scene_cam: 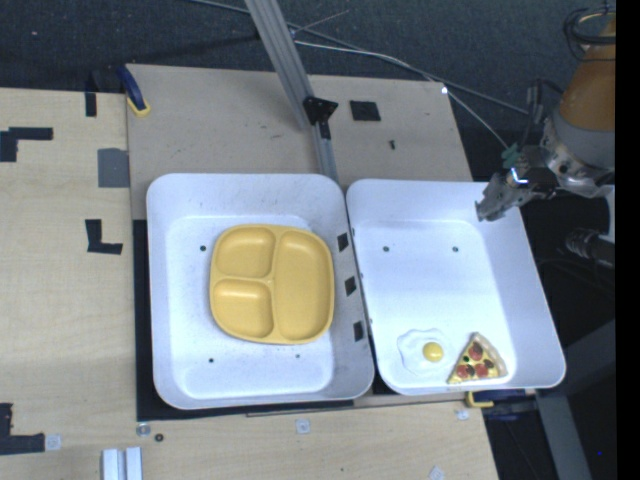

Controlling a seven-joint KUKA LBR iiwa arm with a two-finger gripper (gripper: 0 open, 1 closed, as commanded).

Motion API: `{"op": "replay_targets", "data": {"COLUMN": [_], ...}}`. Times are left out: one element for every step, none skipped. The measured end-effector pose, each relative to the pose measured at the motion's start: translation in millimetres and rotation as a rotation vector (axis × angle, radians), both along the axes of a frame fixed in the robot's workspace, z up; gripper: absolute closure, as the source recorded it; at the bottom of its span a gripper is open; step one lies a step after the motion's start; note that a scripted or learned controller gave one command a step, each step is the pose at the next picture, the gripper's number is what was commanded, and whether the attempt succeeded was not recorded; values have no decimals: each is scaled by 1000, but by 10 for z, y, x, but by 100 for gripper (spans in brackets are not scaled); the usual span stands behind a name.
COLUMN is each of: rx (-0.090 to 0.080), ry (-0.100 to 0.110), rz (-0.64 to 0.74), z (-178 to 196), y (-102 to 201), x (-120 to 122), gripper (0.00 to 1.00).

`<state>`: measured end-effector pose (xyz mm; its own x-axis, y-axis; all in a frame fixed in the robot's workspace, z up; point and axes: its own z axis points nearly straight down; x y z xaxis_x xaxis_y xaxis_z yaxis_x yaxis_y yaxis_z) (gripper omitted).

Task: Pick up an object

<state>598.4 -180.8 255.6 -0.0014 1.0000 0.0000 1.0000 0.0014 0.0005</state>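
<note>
A pale wooden bench top (70,268) is seen across the lower and left parts of the view, marked with small black tape pieces (100,236) toward nine o'clock. Dark grey carpeted floor (150,13) is seen at twelve o'clock, crossed by thin cables (400,63) and a slanted grey metal bar (280,43).

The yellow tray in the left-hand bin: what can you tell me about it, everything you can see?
The yellow tray is a rounded-square plate, seemingly smooth plastic, split by raised ridges into three compartments: two smaller ones on the left and one long one on the right. All three look bare. It lies flat and slightly rotated on the floor of the left bin, near its middle, apart from the walls.
</note>
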Motion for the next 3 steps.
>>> {"op": "replay_targets", "data": {"rx": [0, 1, 1], "ry": [3, 3, 3], "rz": [4, 6, 6], "z": [-147, -114, -114], "y": [560, 1168, 1783], "x": [34, 30, -42], "gripper": [100, 100, 100]}}
